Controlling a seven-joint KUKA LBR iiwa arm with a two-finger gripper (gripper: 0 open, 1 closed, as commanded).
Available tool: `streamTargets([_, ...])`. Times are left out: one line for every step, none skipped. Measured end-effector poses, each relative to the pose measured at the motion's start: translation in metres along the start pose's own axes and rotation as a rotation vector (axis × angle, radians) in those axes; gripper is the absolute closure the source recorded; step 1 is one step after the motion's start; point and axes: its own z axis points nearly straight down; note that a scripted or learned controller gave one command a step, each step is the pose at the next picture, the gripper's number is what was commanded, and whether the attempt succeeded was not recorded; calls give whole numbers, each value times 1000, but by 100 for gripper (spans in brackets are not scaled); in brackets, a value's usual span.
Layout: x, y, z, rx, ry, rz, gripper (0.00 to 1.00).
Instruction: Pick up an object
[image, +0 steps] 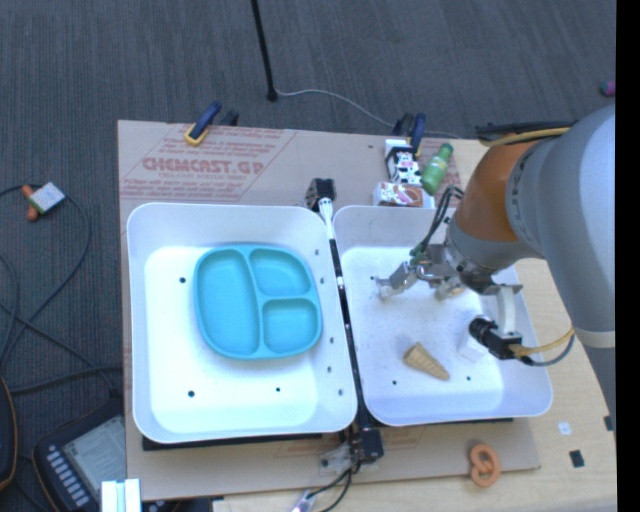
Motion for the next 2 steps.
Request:
streamTargets([22, -59, -1, 0, 0, 3, 0])
streamTargets([24, 25, 0, -1, 0, 0, 0])
